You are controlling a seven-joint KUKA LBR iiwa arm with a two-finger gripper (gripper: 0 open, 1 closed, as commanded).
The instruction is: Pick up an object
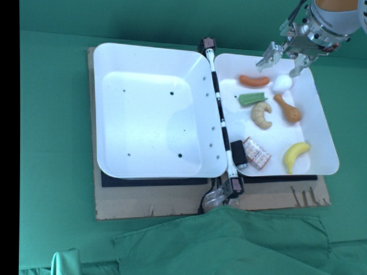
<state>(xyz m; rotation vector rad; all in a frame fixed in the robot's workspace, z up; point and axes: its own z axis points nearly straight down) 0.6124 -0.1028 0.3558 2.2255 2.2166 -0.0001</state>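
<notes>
Green tabletop (57, 125), right bin (321, 148): pincer (284, 62) spread and holding nothing above white egg (281, 83) at far side; best lowered straight, fingers straddling egg, clear of sausage (254, 81).

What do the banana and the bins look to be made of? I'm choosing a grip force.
The banana looks like moulded plastic: even yellow, smooth with a slight sheen, so probably a toy. The bins look like thin, rigid white plastic with a glossy finish, rounded corners and soft reflections. Both are guesses from surface look alone.
</notes>
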